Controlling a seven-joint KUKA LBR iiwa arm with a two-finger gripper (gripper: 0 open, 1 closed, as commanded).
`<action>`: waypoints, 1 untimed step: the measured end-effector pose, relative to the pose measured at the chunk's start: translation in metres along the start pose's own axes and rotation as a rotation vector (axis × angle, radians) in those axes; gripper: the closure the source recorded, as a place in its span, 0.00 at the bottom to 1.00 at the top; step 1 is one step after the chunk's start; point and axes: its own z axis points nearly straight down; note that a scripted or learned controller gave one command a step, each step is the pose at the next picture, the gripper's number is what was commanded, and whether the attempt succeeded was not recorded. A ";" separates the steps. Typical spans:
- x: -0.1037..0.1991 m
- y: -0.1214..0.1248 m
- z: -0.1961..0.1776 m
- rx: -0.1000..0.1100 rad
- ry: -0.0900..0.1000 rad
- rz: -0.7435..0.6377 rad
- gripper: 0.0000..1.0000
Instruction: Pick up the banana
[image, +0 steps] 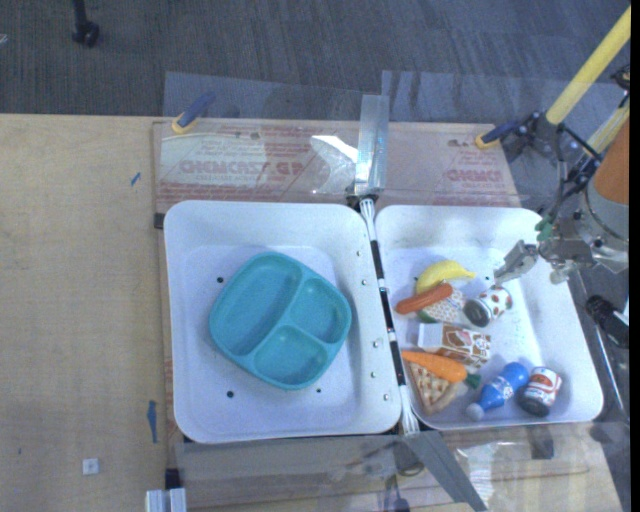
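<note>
The banana (446, 271) lies to the camera's left of the claw (519, 262), long axis roughly toward it, while the claw's fingers look apart, though blurred.

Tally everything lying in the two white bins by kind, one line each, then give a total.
Teal plastic divided plate, left bin: 1
Yellow toy banana: 1
Orange-red toy sausage: 1
Orange toy carrot: 1
Toy pizza slice: 1
Small printed carton: 1
Toy cans: 2
Blue toy bottle: 1
Total: 9
</note>
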 end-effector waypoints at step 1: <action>0.047 0.039 0.108 -0.002 -0.001 -0.056 0.00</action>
